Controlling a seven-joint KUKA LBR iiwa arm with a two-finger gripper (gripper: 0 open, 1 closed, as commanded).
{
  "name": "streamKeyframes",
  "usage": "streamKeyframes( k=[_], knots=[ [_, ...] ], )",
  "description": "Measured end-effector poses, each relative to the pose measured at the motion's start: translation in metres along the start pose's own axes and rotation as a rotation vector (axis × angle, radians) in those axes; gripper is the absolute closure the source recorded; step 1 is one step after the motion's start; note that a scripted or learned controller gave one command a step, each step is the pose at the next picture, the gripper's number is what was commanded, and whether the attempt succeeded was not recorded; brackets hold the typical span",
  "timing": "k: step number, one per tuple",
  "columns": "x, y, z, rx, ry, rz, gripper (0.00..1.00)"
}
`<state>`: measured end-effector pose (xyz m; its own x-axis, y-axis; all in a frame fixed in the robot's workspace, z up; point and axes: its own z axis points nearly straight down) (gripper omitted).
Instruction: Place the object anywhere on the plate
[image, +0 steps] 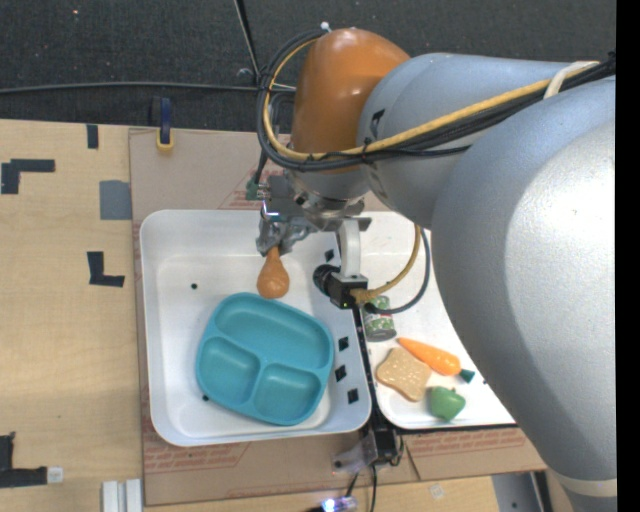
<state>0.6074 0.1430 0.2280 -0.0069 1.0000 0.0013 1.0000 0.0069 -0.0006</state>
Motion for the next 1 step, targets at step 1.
streamKeyframes(
  k=[1],
  knots=[
    [0.0644, -0.0077, 0.0050, 0.002, 0.000, -0.001, 1.00]
  ],
)
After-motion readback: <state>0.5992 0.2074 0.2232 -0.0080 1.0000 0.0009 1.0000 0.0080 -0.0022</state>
